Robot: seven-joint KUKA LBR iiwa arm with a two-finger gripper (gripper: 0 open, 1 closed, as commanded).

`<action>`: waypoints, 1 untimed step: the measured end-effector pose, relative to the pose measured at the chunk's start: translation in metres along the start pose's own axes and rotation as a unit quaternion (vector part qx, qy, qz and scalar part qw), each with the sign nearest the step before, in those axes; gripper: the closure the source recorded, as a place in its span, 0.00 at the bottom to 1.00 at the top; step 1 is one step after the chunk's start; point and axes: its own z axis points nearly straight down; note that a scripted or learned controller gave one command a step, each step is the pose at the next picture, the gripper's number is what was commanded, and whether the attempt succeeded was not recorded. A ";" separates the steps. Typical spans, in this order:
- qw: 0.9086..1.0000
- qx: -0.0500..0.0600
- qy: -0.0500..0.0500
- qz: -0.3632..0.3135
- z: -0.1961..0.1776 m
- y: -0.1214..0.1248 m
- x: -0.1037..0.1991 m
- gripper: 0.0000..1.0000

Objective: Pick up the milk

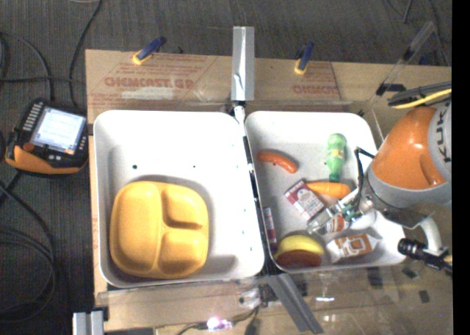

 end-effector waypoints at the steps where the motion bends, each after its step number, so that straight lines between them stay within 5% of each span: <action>1: 0.999 0.003 0.000 0.050 -0.081 0.052 -0.039 0.00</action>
